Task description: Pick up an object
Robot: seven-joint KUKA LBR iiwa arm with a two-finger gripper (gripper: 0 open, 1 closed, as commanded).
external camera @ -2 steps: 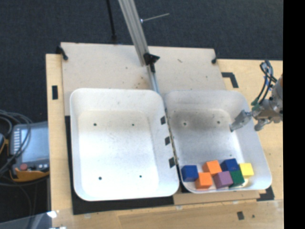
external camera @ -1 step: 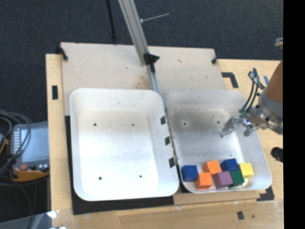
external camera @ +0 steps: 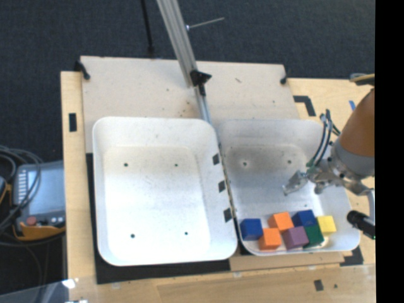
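Several small blocks lie clustered in the front corner of the right bin (external camera: 265, 153): a blue block (external camera: 251, 228), two orange blocks (external camera: 282, 220) (external camera: 271, 238), a purple block (external camera: 294, 237), a second blue block (external camera: 305, 218), a green block (external camera: 314, 234) and a yellow block (external camera: 326, 224). My gripper (external camera: 295, 184) hangs over the right bin's middle right, just behind the cluster and apart from it. Nothing shows in it. The grey wrist and orange band (external camera: 361, 126) rise to the right.
The left bin (external camera: 158, 188) sits beside the right one, with clips along the shared rim. A slanted aluminium pole (external camera: 178, 33) runs down from the top to the bins' back edge. A black part (external camera: 360, 223) sticks in at the right, near the yellow block.
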